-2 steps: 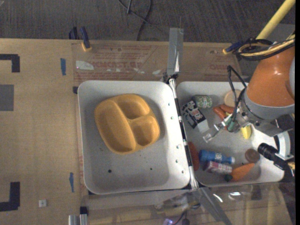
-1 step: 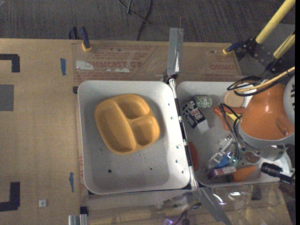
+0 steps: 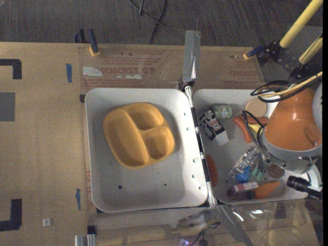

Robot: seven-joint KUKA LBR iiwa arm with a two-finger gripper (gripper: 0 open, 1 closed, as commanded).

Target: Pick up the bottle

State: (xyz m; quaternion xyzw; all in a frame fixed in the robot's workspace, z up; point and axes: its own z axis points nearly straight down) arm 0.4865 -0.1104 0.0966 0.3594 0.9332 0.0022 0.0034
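Nearest the lens stands the arm point(image 3: 293, 121), its orange band and grey wrist filling the right edge of the frame and hanging over the right bin point(image 3: 225, 152). The claw point(image 3: 265, 164) sits under that bulk, low in the bin's right half. The wrist shades it, so I cannot tell whether it is apart or together, and nothing can be seen held in it.

The bottle point(image 3: 246, 161) appears to be the clear, crinkled plastic piece in the lower middle of the right bin, though glare makes this a fair guess and not a certainty. It lies on its side just left of the claw, close enough that the two may be touching. Its long axis seems to run from lower left up toward upper right.

Clutter crowds it:
- a blue piece point(image 3: 243, 178) just below it
- a maroon stick point(image 3: 242, 189) and an orange carrot shape point(image 3: 267, 188) along the bin's lower wall
- a red strip point(image 3: 212, 170) by the divider
- a black-and-white box point(image 3: 212, 124) further up
- a green-patterned roll point(image 3: 222, 110) near the top

The left bin point(image 3: 148, 188) holds a yellow divided plate point(image 3: 138, 134), well apart from the work.

My judgement is that the coming move turns on a short shift toward frame left. The claw would need to close across the bottle's narrow width, square to that slanted axis. The blue piece below is the likeliest thing to be caught by mistake.
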